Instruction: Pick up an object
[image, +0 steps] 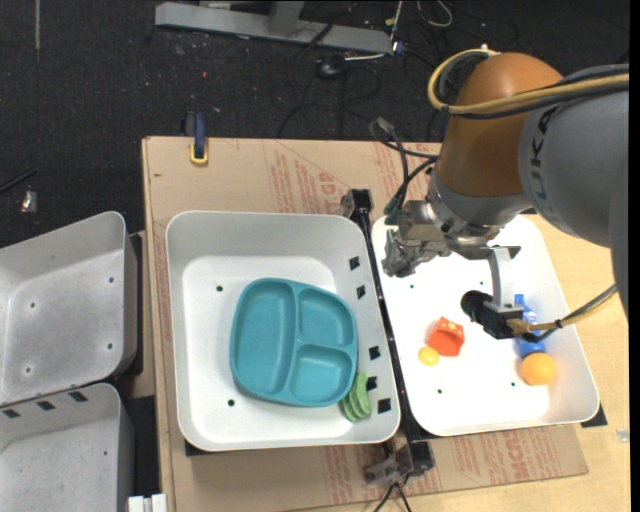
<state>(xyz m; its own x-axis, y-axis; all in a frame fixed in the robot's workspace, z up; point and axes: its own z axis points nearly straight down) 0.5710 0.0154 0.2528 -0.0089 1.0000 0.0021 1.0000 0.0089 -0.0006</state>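
Two shallow white bins lay side by side on a brown cardboard sheet (270, 165). Nearest the camera, at the near right corner of the left bin (182, 330), a small green object (355, 398) lay touching the edge of a teal divided plate (295, 342). The plate lay flat over most of that bin's floor.

In the near half of the right bin (470, 400) the loose objects were grouped. An orange ball (538, 369) lay toward the right wall, with a small blue object (530, 347) just beside it on the far side. A small yellow ball (429, 355) lay touching the near left corner of an orange-red block (447, 336). Both lay well apart from the orange ball.

Farther back, the gripper (400, 255) hung over the far left part of the right bin, close to the divide between the bins and apart from every loose object. Whether it was open or closed, and whether it held anything, could not be told. The grey arm (575, 150), with its orange band (495, 110), entered from the right above the bin.

At the far left edge of the cardboard sat a blue and yellow clamp (199, 140). White trays (60, 300) lay off the sheet to the left.
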